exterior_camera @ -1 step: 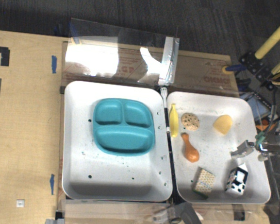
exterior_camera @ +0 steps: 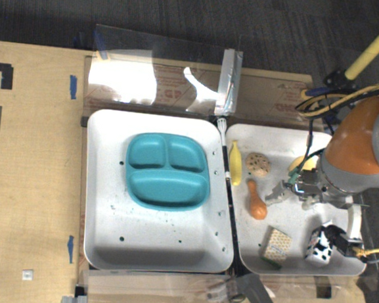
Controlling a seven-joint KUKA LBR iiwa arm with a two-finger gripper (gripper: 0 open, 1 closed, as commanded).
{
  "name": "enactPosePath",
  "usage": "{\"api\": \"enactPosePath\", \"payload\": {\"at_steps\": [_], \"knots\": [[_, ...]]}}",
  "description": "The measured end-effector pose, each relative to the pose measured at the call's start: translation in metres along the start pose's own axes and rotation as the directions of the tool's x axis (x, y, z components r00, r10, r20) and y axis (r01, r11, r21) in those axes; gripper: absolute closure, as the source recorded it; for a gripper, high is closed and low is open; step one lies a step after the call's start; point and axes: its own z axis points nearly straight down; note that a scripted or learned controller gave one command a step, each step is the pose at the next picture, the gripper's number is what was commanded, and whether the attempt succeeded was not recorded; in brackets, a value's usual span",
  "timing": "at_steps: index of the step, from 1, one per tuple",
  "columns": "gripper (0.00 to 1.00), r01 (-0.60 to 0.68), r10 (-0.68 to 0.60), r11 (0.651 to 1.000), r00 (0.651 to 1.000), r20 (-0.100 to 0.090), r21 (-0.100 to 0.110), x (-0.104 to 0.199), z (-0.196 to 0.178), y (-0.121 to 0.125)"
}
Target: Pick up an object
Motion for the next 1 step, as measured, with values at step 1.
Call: {"api": "enactPosePath", "payload": {"at_steps": [1], "knots": [[0.0,0.05,-0.05,0.999,0.999,0.003,-0.008,0.036,0.0177,0.0405]]}}
